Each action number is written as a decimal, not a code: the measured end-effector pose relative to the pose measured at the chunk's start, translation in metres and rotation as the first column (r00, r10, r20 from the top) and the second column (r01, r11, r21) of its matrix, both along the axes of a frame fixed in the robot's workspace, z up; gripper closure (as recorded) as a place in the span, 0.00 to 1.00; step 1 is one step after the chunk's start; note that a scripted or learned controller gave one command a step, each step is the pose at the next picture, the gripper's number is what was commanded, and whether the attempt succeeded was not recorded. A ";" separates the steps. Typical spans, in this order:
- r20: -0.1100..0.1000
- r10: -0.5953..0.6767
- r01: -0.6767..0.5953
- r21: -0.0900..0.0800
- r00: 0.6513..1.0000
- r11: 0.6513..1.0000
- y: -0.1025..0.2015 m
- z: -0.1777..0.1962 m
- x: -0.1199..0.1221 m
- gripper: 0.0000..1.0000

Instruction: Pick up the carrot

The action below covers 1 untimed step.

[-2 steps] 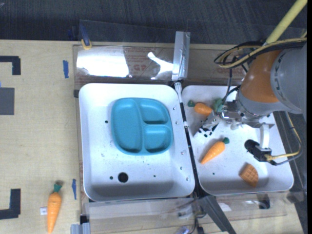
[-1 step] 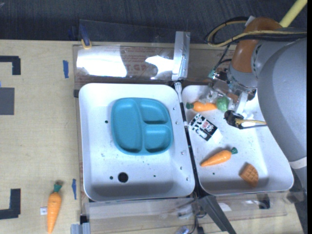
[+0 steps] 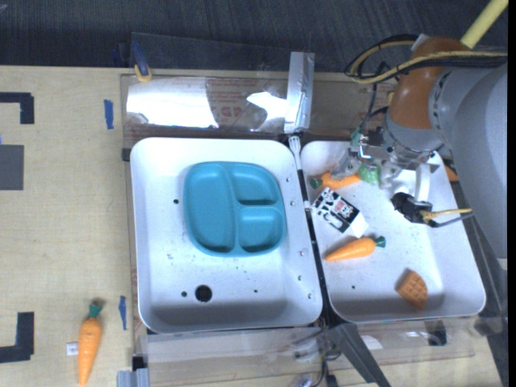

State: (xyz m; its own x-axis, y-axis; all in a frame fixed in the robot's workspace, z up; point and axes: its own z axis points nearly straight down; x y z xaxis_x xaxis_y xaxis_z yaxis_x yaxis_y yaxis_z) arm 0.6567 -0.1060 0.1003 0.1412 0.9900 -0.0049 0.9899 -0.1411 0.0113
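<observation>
An orange carrot with a green top lies in the middle of the right bin, pointing left. A second orange piece with a green end lies at the bin's back left. My gripper hangs right over that green end, low in the bin's far part, well behind the middle carrot. I see nothing lifted off the bin floor. A third carrot lies on the bench outside the bins, at the front left.
A black-and-white patterned card lies between the two orange things. A brown waffle-like piece sits at the right bin's front. The left bin holds a blue divided plate and a small black dot.
</observation>
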 end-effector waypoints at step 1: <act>0.007 0.043 -0.043 -0.004 0.999 0.999 0.004 0.000 -0.004 0.00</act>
State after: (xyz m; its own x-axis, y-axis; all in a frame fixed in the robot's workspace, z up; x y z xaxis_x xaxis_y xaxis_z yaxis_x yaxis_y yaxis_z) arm 0.6526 -0.1017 0.1004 0.0986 0.9951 -0.0082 0.9950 -0.0984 0.0186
